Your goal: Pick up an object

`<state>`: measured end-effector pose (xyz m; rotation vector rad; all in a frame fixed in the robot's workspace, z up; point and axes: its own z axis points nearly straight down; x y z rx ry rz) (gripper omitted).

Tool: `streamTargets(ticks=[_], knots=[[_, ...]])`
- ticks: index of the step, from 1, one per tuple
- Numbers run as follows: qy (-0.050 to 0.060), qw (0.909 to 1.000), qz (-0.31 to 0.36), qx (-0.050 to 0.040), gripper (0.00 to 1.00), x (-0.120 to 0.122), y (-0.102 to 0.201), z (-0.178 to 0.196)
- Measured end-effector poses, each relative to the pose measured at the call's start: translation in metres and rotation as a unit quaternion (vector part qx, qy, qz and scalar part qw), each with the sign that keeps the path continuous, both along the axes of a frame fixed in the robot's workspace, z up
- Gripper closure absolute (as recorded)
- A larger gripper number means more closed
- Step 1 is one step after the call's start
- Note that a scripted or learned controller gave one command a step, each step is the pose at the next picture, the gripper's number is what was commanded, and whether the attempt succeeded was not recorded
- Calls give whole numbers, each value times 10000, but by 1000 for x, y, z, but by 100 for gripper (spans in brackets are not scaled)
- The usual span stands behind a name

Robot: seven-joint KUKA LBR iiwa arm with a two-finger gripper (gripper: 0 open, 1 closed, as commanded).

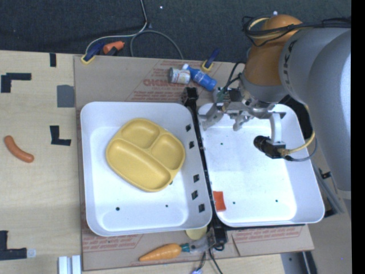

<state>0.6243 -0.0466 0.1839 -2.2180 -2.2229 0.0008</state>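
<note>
Camera view looks down at a slant on my worktop (40,96), with the two white bins side by side. My hand (225,114) hangs over the far left corner of the right bin (296,201), close to the wall where the two bins meet. I cannot tell from here whether it is apart or together, and I see nothing in it.

The obvious thing to pick up is the yellow divided plate (145,153), which lies flat in the middle of the left bin (94,170), rim up. It is broad and shallow, so I judge I would have to take it by its edge; the side towards the dividing wall is nearest my hand. In my own bin I see a small orange-red piece (218,200) near the left wall at the near end, well apart from my hand.

Other things lie outside the bins, beyond an easy reach: a sausage (19,148) far to the left, a carrot (161,252) at the near edge, and a small blue and white bottle (193,76) on the far side.

My position suggests I am poised between the two bins, not yet committed to a grasp.
</note>
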Motion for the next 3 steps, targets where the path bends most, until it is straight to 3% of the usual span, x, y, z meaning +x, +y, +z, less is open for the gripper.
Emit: streamTargets(ticks=[1,2,3], knots=[[0,10000,0,0,0,0,0,0],[59,10000,-13,11,0,-140,29,0],[-2,10000,-22,-9,0,-116,-50,-50]])
